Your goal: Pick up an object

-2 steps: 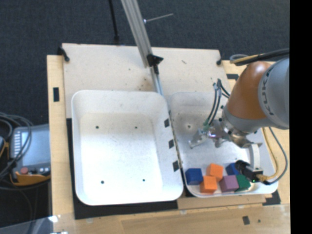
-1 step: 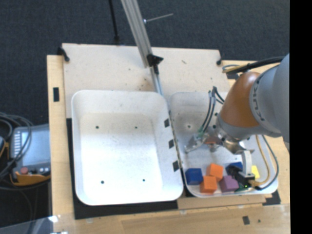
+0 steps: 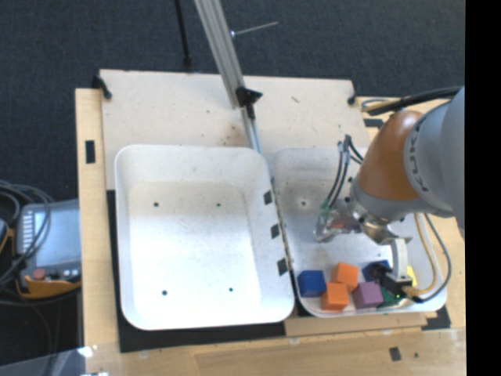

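White right bin (image 3: 301, 171): blocks — blue (image 3: 311, 282), two orange (image 3: 341, 285), purple (image 3: 367, 294) — crowd the near rim, below the gripper (image 3: 333, 227); bare floor beyond. Grip state cannot be told.

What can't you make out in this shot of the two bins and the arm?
- Pincer: small and blurred under the wrist in the camera view, so its state is unclear.
- Right bin: its right side is covered by the arm.
- Dark object beside the orange block: partly behind cables, too small to identify.
- Green piece by the purple block: mostly hidden, shape unclear.
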Motion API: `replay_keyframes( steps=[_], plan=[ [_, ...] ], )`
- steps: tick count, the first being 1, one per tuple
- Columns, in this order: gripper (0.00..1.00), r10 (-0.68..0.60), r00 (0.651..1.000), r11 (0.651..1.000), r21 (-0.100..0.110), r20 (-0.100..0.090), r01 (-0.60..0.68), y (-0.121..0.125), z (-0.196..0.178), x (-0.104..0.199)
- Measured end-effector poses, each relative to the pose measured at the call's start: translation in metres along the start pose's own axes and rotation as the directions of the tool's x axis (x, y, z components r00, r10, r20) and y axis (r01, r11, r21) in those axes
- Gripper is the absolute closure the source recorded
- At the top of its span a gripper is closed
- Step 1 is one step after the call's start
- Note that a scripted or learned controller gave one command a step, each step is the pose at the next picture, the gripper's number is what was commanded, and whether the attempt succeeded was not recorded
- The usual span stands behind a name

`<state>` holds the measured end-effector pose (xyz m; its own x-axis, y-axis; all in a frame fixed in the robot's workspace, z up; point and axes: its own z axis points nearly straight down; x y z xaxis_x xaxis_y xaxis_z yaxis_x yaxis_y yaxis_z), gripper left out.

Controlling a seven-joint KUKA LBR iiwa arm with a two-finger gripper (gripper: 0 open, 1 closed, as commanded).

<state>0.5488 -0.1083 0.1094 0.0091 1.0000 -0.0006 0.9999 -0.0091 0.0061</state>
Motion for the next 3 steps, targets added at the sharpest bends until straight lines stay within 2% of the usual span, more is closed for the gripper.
replay_keyframes(
  steps=[1,3],
  plan=[
    [1.00,-0.013,1.000,1.000,0.000,0.000,0.013,0.008,-0.045,-0.002],
    [1.00,-0.013,1.000,1.000,-0.002,0.001,0.013,0.015,-0.163,-0.003]
  ],
)
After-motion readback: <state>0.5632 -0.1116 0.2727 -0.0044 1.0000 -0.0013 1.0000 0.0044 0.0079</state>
